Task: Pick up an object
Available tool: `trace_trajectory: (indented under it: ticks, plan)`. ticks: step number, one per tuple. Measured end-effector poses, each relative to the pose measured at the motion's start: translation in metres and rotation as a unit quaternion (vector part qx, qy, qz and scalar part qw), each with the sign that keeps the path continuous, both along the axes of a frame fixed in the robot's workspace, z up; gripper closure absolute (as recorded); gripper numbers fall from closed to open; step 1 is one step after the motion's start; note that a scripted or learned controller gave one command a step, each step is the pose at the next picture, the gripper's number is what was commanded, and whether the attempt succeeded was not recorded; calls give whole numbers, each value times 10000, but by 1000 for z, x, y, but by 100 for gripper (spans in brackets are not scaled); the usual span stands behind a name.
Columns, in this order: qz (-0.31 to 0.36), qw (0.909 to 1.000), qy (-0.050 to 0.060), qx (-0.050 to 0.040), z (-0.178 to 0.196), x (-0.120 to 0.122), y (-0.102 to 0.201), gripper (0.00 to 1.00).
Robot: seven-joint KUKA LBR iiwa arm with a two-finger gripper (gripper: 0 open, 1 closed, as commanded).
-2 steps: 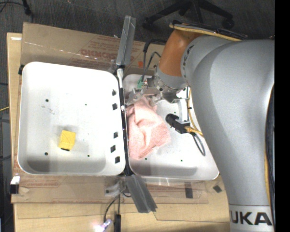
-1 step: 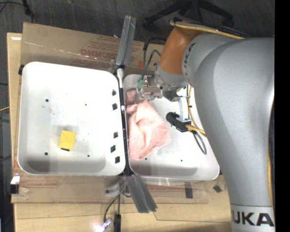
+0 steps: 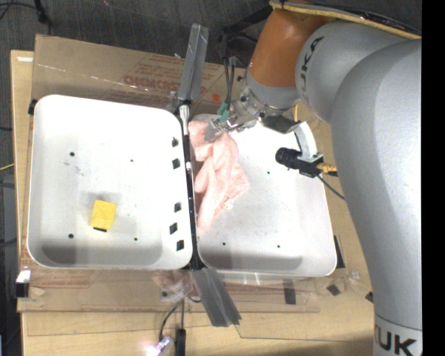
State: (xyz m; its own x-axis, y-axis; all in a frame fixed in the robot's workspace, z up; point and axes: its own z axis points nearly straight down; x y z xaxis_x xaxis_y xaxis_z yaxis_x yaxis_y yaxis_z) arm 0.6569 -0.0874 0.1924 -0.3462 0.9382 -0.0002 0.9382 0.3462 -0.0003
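A crumpled pink cloth (image 3: pixel 216 170) hangs in a long fold along the left side of the right bin (image 3: pixel 282 221), and its upper end is gathered at my gripper (image 3: pixel 219 124). The gripper sits at that bin's far left corner, shut on the top of the cloth. The cloth's left edge overlaps the divider between the bins. A small yellow block (image 3: pixel 102 214) lies on the floor of the left bin (image 3: pixel 74 124), toward its near left, far from the gripper.
The grey arm with its orange band (image 3: pixel 282 43) comes in from the upper right and covers the right bin's far right side. A black cable fitting (image 3: pixel 295 159) juts out below the wrist. A grey strip (image 3: pixel 191 65) runs along the divider between the bins.
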Motion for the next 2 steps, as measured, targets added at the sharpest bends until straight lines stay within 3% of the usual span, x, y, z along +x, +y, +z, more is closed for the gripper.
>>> trace_trajectory:
  ticks: [1,2]
  plan:
    - [388,9992,20,3,37,-25,-2,100]
    - [339,9994,16,1,-37,-47,-29,100]
